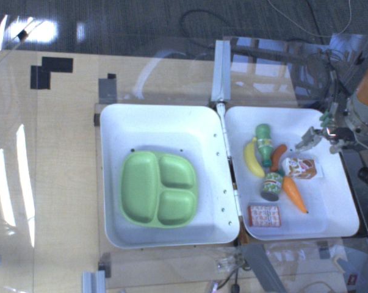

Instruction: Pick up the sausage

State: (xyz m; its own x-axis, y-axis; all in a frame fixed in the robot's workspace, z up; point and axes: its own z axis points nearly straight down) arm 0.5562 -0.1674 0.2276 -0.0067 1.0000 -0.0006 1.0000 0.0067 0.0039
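Note:
The sausage (pixel 279 155) is a short reddish-brown piece lying at a slant in the right bin (pixel 336 224), between a green bottle (pixel 264 143) and a white snack packet (pixel 299 168). My gripper (pixel 321 143) hovers over the bin's upper right part, to the right of the sausage and slightly above it in the view. Its fingers (pixel 306 140) stand open with nothing between them. The sausage's lower end is tucked behind the packet's edge and the bottle.
The right bin also holds a banana (pixel 252 159), a carrot (pixel 294 195), a small can (pixel 271 186) and a red box (pixel 264 215). In the left bin (pixel 116 127) sits a green divided plate (pixel 159 188). A metal divider (pixel 221 72) runs between the bins at the back.

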